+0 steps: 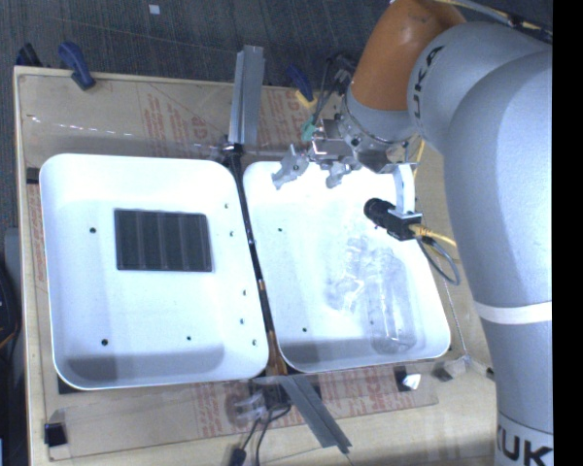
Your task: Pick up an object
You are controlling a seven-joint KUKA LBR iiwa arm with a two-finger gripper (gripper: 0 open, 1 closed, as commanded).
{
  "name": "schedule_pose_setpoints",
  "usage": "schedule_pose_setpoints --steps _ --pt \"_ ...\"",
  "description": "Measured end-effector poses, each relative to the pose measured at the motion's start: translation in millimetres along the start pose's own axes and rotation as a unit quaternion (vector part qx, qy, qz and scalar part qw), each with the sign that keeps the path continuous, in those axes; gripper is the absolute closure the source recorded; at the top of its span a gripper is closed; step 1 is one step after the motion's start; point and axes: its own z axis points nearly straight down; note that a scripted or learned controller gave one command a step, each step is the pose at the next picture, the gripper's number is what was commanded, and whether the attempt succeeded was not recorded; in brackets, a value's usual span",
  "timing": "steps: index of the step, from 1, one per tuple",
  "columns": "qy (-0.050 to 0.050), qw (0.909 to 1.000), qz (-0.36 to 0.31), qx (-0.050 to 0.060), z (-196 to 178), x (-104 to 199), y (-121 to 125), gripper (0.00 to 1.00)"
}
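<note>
**Two bins, one clear bottle**

A pale wooden table stands on dark floor. Two white bins sit on it, side by side. The right bin holds one clear plastic bottle, lying toward its near right corner. The left bin holds one dark ribbed slab. At the right bin's far rim hangs the hand, fingers apart, gripping nothing, well away from the bottle.
</note>
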Motion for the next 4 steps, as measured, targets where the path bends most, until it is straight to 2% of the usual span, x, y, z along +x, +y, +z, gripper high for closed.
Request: schedule_pose_setpoints --steps 1,2,3,4 --pt "0.0 0.9976 0.07 0.001 -1 31 -18 0.0" --pt "0.001 0.9609 0.277 0.0 -22 -41 -56 0.0" --pt "0.0 0.9502 0.312 -0.001 -28 -91 -71 0.0" --pt "0.001 0.9949 0.101 0.0 -24 -83 -81 0.0"
